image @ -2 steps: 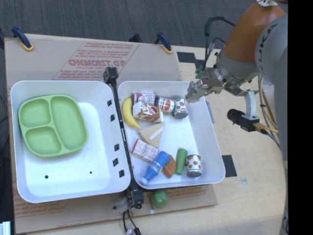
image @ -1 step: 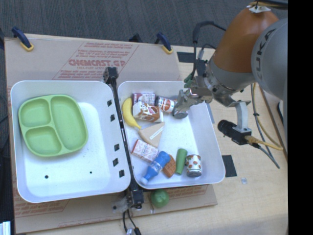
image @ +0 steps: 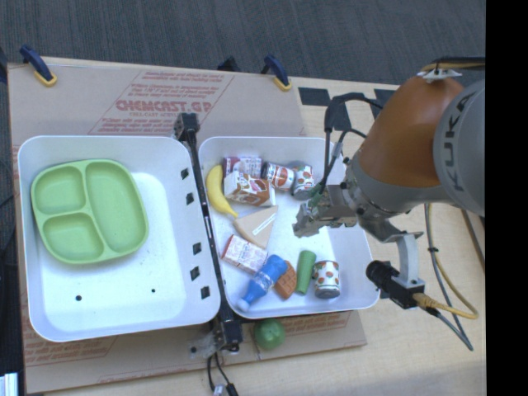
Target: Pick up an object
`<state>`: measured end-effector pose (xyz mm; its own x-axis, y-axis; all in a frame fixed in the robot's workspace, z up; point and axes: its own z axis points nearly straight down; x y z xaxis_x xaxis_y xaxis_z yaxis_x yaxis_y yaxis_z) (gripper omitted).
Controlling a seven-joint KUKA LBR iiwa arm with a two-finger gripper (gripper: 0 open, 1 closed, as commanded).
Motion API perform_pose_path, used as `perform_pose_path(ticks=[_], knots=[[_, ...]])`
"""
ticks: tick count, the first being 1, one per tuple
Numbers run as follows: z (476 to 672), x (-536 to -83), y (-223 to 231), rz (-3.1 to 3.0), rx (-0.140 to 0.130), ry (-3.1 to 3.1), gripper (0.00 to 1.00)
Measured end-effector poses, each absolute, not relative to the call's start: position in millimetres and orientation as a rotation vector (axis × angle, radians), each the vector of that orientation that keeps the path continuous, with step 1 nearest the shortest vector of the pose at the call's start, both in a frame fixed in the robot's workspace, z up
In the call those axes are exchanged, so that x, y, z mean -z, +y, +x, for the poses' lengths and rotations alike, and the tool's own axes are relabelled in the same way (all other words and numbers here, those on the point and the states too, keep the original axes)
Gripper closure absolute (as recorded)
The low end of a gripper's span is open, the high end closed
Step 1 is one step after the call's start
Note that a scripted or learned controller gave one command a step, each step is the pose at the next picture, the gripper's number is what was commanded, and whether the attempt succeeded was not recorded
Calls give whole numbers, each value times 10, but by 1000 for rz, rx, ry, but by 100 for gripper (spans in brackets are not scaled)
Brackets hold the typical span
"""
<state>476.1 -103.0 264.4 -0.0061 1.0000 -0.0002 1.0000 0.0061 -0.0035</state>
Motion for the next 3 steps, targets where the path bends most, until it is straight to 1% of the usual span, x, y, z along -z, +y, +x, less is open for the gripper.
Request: perform_pose_path(ticks=[1,2,3], knots=[[4769,-2341,-853,-2213,-3,-2229,100],[4776,-3369,-1351,-2218,1,-2231,100],[5527,-2316,-1144,-2211,-5,-2225,100]])
